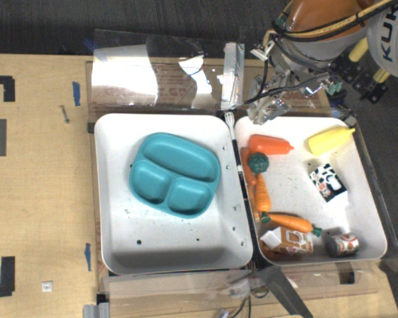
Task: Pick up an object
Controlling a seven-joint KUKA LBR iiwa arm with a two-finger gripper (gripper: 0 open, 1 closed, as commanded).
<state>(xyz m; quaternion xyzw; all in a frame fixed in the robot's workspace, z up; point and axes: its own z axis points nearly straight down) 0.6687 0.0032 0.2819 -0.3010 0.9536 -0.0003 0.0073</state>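
Small grey-and-red can nearest, right white bin; gripper above bin's far-left corner, finger state unclear.

Orange carrot lies flat near the right bin's back-left corner.
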